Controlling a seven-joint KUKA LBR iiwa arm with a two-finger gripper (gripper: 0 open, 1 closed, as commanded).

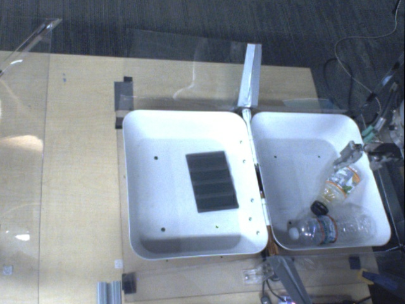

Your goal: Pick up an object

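A dark ribbed rectangular block [212, 181] lies flat in the middle of the left bin [145, 170]. In the right bin [291, 151] lie two clear plastic bottles. One has an orange-yellow label [340, 186] and a black cap, and lies at a slant. The other has a blue label [326, 230] and a white cap, and lies along the bin's front wall. My gripper [350, 152] reaches in from the right edge and hangs just over the upper end of the orange-labelled bottle. Nothing visibly sits in its grasp.
A metal bar [249, 78] stands up behind the seam between the two bins. Cables and arm parts [386, 132] crowd the right edge beside the right bin. The wooden bench [63, 170] stretches bare to the left.
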